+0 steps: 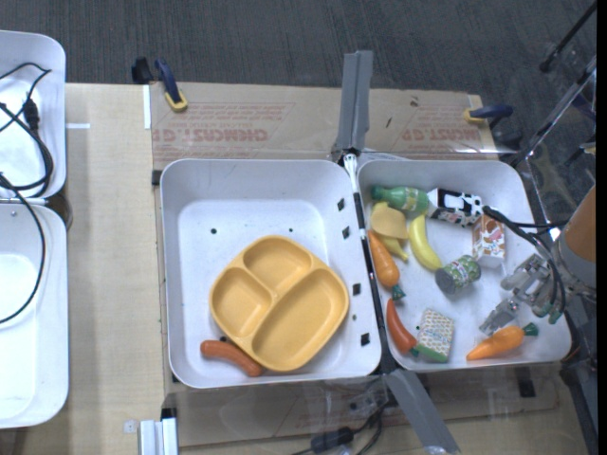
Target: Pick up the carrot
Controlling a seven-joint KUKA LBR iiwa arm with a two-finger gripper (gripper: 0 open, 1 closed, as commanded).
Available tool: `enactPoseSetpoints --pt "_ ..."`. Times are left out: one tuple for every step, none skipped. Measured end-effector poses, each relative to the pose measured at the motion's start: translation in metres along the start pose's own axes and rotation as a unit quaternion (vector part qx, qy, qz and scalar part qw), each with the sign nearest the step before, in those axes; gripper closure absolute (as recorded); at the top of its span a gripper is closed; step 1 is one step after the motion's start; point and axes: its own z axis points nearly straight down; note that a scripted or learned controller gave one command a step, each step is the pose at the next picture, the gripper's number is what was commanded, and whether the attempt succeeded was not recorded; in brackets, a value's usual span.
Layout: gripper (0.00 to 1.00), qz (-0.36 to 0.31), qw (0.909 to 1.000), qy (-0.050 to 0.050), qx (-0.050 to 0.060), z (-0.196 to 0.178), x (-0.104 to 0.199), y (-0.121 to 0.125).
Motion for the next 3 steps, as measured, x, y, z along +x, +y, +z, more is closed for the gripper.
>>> enactPoseSetpoints --pt "0.0 -0.079 0.9969 -0.002 -0.001 0.0066 -0.0006 0.0026" --pt "0.0 -0.153 0.9882 -0.003 -0.001 0.0067 -0.0009 0.0024" --pt "0.0 -0.227 0.974 -0.005 -0.003 0.0054 -0.0012 0.0059"
